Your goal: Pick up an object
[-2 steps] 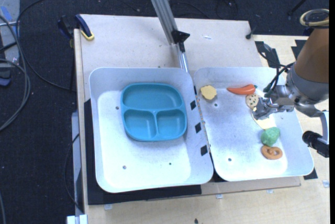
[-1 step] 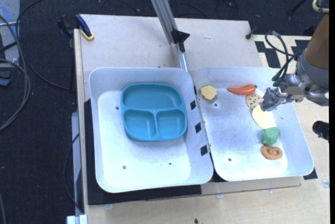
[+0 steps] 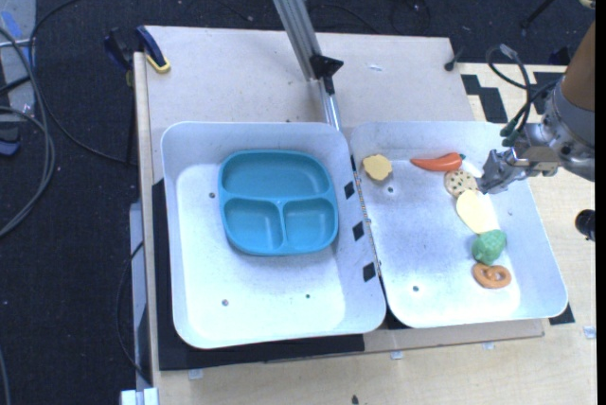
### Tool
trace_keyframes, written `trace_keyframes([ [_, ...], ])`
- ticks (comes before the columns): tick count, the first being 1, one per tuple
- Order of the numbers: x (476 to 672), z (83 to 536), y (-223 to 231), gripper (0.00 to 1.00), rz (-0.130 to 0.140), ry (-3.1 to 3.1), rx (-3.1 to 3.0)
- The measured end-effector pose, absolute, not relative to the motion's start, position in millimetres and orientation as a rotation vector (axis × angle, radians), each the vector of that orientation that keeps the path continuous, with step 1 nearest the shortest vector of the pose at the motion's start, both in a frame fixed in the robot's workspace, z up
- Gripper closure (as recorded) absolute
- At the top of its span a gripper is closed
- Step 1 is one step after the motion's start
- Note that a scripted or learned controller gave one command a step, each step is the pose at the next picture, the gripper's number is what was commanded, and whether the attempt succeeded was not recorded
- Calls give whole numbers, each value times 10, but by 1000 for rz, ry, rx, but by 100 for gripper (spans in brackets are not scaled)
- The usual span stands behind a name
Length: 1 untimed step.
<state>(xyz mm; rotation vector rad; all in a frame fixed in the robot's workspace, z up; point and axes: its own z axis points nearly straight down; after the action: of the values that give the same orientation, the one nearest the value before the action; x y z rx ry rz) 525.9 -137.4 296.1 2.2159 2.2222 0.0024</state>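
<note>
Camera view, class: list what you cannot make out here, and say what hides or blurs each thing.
- Tool: small and dark against the right bin; whether it is open or shut cannot be told.
- Arm: cut off by the right edge.
- Speckled round piece: partly covered by the tool, so contact is unclear.
- Orange ring-shaped piece: too small to identify.

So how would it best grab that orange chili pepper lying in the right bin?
Probably across the middle of the chili pepper, coming straight down from above. It lies flat and long, running left to right, so fingers closing across its narrow width should fit. Its left tip tapers thin, a poor hold. The gripper is just to its right, near the cookie.
</note>
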Motion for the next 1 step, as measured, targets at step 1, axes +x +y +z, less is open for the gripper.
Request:
trace_keyframes([
  [1, 5309, 2747, -861, 100, -1, 2231, 2215],
])
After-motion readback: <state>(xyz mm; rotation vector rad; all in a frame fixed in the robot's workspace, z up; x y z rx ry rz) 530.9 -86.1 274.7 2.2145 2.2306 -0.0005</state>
